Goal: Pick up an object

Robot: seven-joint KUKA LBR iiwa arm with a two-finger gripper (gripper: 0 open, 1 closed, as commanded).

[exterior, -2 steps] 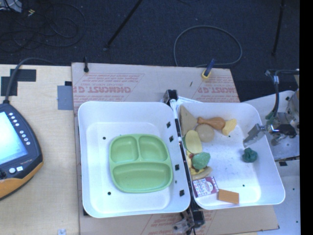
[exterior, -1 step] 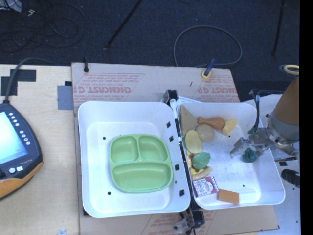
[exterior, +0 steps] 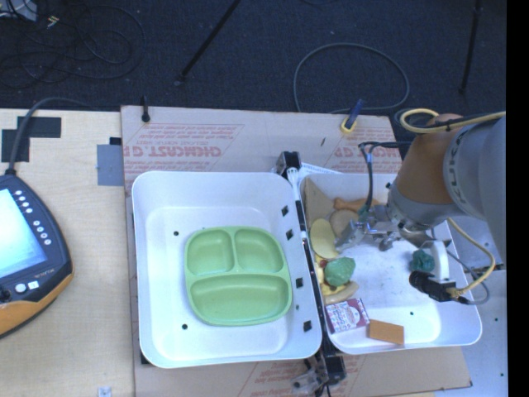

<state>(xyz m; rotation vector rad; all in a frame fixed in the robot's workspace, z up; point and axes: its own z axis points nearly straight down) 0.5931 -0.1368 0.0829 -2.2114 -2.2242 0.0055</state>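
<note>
My gripper (exterior: 369,238) hangs low over the middle of the right bin (exterior: 463,327), open, with bare bin floor between its fingers. Just left of it lie a pale yellow round piece (exterior: 321,239) and a beige piece (exterior: 341,220). A green crumpled object (exterior: 339,270) sits below and to the left of the gripper. To its right, beside the arm's cables, is a teal object (exterior: 423,260). Near the bin's front edge are a red and white box (exterior: 348,314) and an orange block (exterior: 385,332).
The left bin (exterior: 157,222) holds a green three-compartment plate (exterior: 236,273). A raised divider (exterior: 296,246) separates the two bins. An orange stick (exterior: 357,203) lies at the back of the right bin. A teach pendant (exterior: 21,246) rests on the bench at far left.
</note>
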